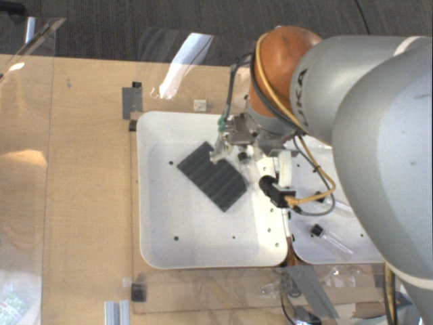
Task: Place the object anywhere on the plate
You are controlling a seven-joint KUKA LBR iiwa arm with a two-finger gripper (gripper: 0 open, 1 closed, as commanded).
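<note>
Camera view: the gripper [230,144] hangs at the 2 o'clock corner of the dark ribbed plate [212,175] in the left bin [162,242]; its opening and load, I cannot tell. Lower centrally before releasing.

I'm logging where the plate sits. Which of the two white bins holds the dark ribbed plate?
The left bin: the plate lies in it, tilted, by the gripper.
</note>
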